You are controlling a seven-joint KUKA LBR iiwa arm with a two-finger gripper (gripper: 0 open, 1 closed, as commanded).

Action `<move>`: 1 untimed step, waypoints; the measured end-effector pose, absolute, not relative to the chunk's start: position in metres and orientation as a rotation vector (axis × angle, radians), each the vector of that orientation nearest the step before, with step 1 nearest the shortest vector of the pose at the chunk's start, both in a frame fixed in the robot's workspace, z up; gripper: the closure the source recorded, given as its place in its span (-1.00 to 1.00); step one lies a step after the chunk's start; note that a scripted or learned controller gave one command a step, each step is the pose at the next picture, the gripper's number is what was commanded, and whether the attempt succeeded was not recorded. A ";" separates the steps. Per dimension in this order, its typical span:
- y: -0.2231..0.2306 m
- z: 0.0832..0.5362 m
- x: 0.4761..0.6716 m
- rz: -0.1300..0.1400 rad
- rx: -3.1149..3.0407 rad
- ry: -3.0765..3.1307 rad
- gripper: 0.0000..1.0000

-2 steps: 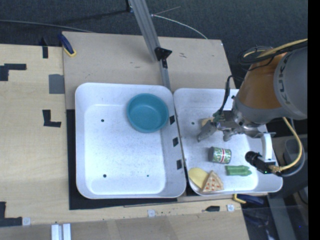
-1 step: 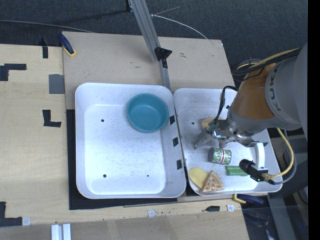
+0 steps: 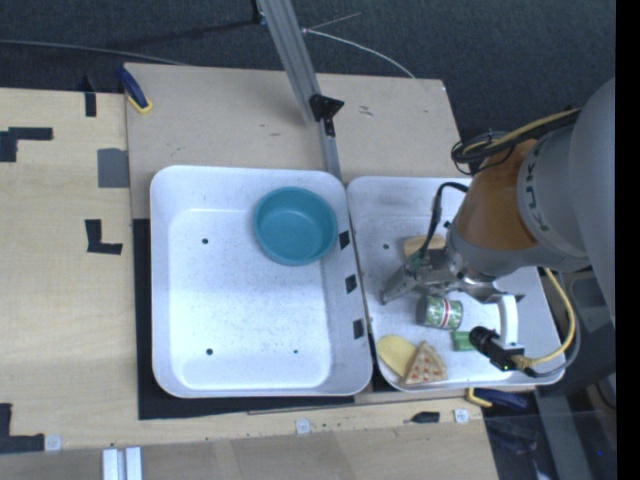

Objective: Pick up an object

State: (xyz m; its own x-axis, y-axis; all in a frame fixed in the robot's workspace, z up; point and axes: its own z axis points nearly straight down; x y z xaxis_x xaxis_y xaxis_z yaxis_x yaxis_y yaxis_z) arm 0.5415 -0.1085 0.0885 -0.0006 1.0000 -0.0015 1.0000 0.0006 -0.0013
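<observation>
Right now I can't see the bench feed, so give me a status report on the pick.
Gripper low in right bin, fingers spread, nothing between them. Green can just beside it, untouched. Pizza slice nearby; blue bowl in left bin.

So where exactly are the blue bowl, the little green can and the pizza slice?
Blue bowl [image 3: 294, 225]: camera view, left bin, point on its inner floor.
Green can [image 3: 440, 313]: camera view, right bin, point on its side.
Pizza slice [image 3: 425, 364]: camera view, right bin, point on its topping.

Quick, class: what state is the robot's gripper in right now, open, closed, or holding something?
Gripper: open, holding nothing, low in the right bin just left of the green can.
</observation>
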 end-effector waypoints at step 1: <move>-0.109 0.101 0.542 -0.002 2.217 2.219 1.00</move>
State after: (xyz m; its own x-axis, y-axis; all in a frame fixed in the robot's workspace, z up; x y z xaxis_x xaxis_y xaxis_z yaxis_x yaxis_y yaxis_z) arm 0.5424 -0.1095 0.1006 -0.0007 1.0000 -0.0043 1.0000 0.0007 0.0028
